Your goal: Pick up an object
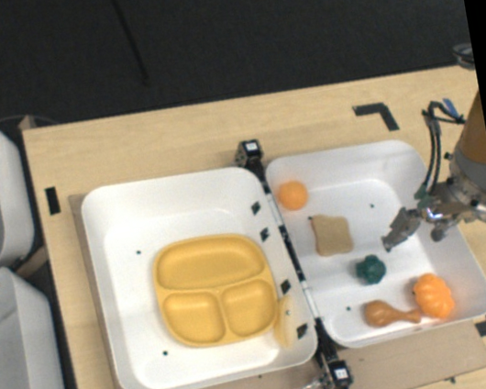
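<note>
Hand (409, 227): it reaches in from the right, low over the right bin; I cannot tell how it is set, and I see nothing in it.
Arm (472, 160): grey, at the right edge, over the rim of the right bin.
Green thing (370, 269): small and dark green, near the hand, lower and to the left.
Brown square (332, 234): flat, left of the hand, in the middle of the right bin.
Orange ball (292, 195): near the top left corner of the right bin.
Orange pumpkin (434, 295): near the bottom right corner.
Brown drumstick (389, 312): just left of the pumpkin.
Right bin (377, 161): white, holds all five small things.
Left bin (122, 247): white, holds a yellow tray (215, 289) with three parts.
Surface (168, 137): light wood, under both bins.
</note>
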Controlling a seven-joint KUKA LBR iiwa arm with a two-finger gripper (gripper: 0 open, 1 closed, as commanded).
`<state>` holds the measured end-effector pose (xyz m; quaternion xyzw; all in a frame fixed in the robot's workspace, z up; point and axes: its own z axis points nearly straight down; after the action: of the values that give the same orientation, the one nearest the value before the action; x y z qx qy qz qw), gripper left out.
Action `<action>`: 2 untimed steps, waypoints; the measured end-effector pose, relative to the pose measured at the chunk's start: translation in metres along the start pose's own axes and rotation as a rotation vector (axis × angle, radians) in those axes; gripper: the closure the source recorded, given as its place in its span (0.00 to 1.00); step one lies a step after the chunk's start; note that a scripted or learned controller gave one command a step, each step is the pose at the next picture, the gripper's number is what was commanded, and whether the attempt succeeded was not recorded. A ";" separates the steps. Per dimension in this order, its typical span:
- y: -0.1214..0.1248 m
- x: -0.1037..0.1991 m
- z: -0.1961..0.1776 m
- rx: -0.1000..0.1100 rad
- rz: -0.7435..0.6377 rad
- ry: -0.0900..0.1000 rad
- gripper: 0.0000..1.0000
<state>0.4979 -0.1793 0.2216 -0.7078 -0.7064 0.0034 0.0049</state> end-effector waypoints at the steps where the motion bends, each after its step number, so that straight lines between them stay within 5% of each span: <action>1: 0.003 0.000 -0.006 -0.012 -0.003 -0.003 0.00; 2: 0.009 -0.009 0.049 -0.008 -0.001 -0.003 0.00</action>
<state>0.5060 -0.1882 0.1727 -0.7073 -0.7069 0.0015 0.0010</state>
